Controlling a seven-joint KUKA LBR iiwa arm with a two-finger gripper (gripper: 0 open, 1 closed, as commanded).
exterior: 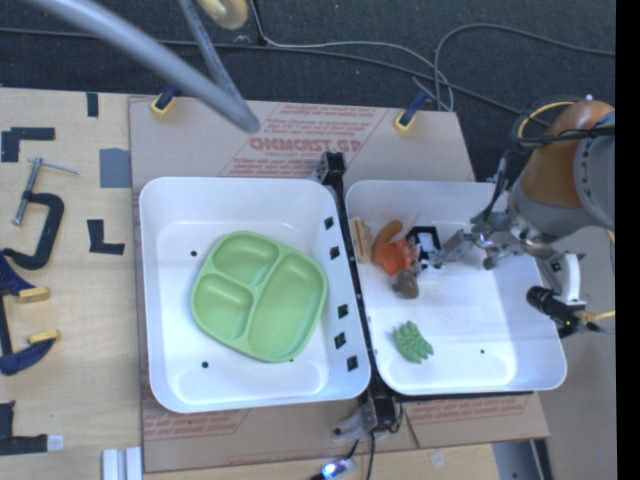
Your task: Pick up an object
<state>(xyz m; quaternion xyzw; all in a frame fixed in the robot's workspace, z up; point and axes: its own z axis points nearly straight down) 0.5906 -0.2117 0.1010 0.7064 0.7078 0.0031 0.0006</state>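
Surface [60, 388]: pale wood, with a cardboard sheet [300, 133] laid on it under both bins; red print on the cardboard.
Left bin [165, 298]: shallow, white, touching the right bin along the black centre divider.
Right bin [520, 368]: shallow, white; landmark for the rest of these notes.
Arm [570, 173]: grey with an orange band, reaching in over the right bin's right wall.
Green tray [260, 295]: in the left bin, well to the left of the right bin; light green, three compartments, lying flat and turned at an angle.
Tool [432, 254]: low inside the right bin, upper middle, pointing left. Spread or pressed together: cannot tell, the tip is too small and dark.
Orange object [393, 256]: inside the right bin, upper left, near the divider; orange-red, rounded, lumpy. Just left of the tool's tip; contact cannot be judged.
Green object [412, 342]: inside the right bin, lower left; leafy, ridged, lying free and apart from the tool.
Brown-grey object [406, 286]: inside the right bin, just below the orange object; small, dull, roundish.
Tan piece [361, 238]: inside the right bin, against the divider, upper left; thin, pale.
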